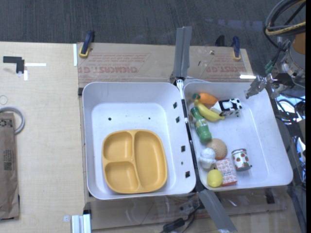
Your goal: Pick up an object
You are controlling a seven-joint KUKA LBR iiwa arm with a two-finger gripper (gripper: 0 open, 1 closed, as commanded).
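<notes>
A: Reaching has hardly begun: we see the two-finger gripper [253, 88] at the right white bin's [267, 144] far right corner, carrying nothing.

B: Fingers? We cannot tell. The yellow plastic banana [210, 113] and its neighbours lie along that bin's left wall; all picking remains.

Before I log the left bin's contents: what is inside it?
A yellow divided plate lies in the left bin, its three compartments bare. Whatever is under the plate is covered.

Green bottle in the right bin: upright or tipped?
Tipped. The green bottle lies lengthwise on the right bin floor beside the banana.
</notes>
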